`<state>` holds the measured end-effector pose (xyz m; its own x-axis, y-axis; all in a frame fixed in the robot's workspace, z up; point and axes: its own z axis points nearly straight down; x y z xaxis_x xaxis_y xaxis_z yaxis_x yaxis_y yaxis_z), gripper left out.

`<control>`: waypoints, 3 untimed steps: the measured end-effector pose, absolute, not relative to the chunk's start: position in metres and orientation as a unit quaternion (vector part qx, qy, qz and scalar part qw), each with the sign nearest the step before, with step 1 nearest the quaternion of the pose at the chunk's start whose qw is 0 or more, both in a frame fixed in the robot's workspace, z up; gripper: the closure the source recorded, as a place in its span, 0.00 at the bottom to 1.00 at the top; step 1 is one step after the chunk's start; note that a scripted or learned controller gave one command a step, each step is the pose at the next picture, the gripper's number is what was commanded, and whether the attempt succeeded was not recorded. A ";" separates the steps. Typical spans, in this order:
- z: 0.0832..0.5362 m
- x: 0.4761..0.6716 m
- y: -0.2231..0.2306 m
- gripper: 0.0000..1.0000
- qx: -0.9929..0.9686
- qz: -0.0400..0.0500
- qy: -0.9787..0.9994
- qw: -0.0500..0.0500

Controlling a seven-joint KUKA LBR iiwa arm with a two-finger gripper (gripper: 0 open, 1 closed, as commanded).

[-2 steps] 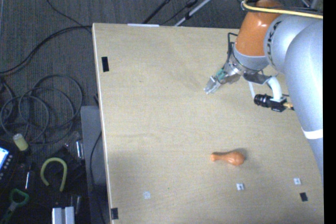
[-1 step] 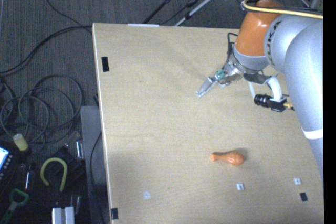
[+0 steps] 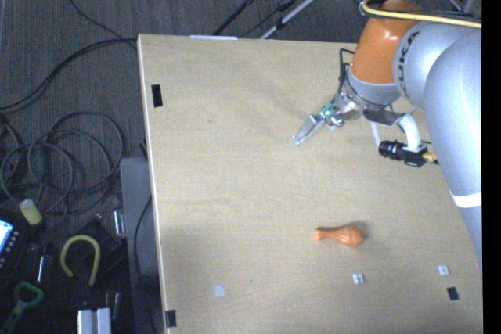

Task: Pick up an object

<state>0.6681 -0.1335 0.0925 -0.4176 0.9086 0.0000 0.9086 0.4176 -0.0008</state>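
Camera view: one orange object (image 3: 341,235) lies apart from one end effector (image 3: 302,137), grip state unclear.

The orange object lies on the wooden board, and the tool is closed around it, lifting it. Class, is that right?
Not quite. In the camera view the orange object does lie on the wooden board, but the tool is not around it: it hangs apart, farther up the board, with nothing visible between its fingers.

No lettering, brand, number or sign can be read on the wooden counter (image 3: 235,168), the arm (image 3: 446,90) or the floor.
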 end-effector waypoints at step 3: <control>0.184 0.668 -0.086 1.00 -0.520 0.000 -0.854 -0.001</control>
